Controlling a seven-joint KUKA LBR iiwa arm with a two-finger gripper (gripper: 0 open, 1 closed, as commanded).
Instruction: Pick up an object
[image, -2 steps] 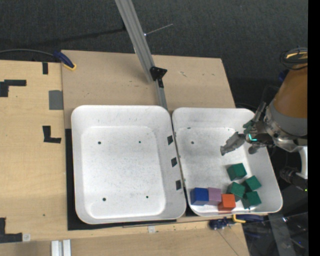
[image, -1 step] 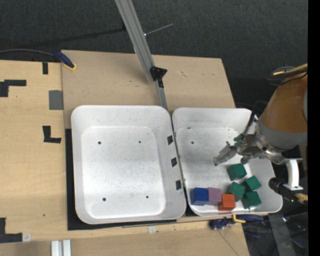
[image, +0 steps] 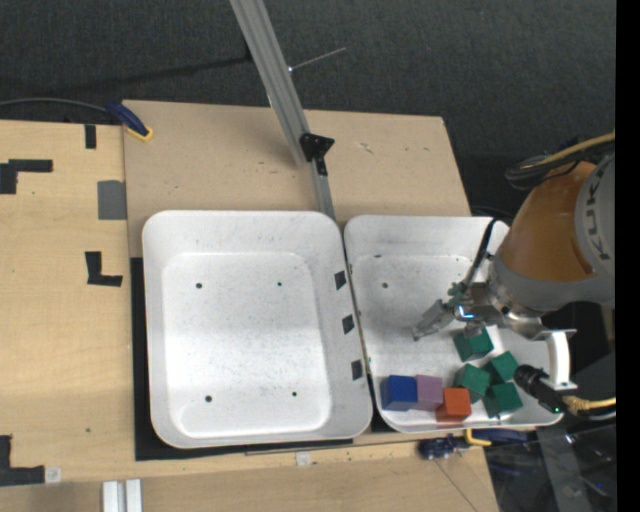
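The arm (image: 560, 245) is reaching in from the right over the right bin (image: 400, 240), its orange band sitting above the wrist. The pincer (image: 440, 318) is hanging low over the middle of that bin, grey fingers (image: 432, 322) pointing left toward the bin floor; nothing is showing between them, and I cannot tell whether they are spread or pressed together. The blocks are all sitting along the near right part of the right bin: a blue block (image: 400, 391) is lying at the near edge, a pale purple block (image: 429, 390) is touching its right side, and an orange block (image: 456, 403) is just beside that. Several green blocks (image: 487, 375) are clustering to the right, one of them (image: 473, 344) lying just beneath the wrist, close to the pincer but apart from its tips. The left bin (image: 245, 330) is sitting beside it on the tabletop (image: 60, 300). A metal pole (image: 280, 80) is slanting across the far side.
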